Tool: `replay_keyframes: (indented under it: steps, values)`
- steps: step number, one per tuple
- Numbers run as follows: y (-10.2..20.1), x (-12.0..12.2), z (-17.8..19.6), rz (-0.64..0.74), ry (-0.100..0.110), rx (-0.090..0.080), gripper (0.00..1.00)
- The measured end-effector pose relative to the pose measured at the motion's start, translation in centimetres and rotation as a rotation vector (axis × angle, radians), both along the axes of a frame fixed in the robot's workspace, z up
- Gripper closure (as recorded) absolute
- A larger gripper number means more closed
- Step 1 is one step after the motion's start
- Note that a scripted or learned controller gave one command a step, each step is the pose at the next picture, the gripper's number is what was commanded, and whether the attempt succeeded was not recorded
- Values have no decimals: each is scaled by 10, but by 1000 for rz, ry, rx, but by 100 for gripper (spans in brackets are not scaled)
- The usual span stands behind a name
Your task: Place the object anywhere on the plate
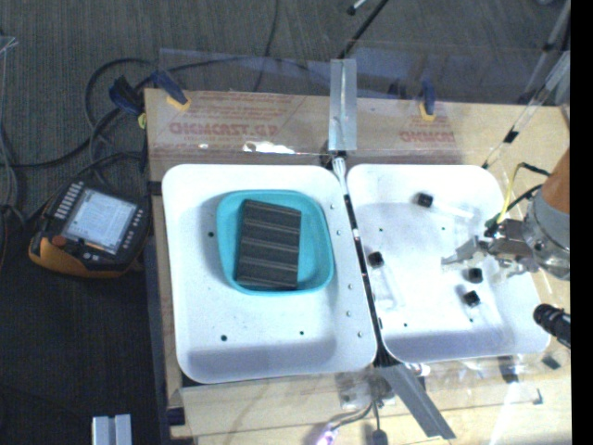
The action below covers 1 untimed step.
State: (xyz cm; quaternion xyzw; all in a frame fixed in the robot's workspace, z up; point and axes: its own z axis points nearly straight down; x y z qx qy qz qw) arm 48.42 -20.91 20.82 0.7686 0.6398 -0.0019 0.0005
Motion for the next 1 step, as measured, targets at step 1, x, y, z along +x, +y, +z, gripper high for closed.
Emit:
replay_keyframes:
  steps: [1]
  values:
    - [2, 24, 181, 196, -4, -1, 0]
